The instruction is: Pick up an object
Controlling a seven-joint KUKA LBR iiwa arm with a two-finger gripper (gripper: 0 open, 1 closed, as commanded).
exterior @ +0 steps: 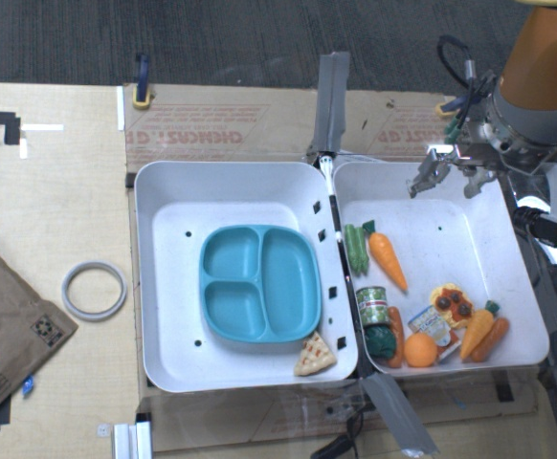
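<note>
Hovering over right bin point(518, 247) far edge, claw point(447, 179) spread, nothing between fingers; orange carrot point(388, 260), green top, lying below.

The arm point(545, 55) shows a broad orange band with a rounded, barrel-like shape, capped above by a dark grey ring; below the band sits a grey collar, then a cluster of metal and black fittings. Black cables point(458, 65) loop out beside the wrist, with small yellow and blue-green bits among them; the hand point(448, 178) is pale grey metal, with two slim fingers point(424, 178) of the same dull silver.
</note>
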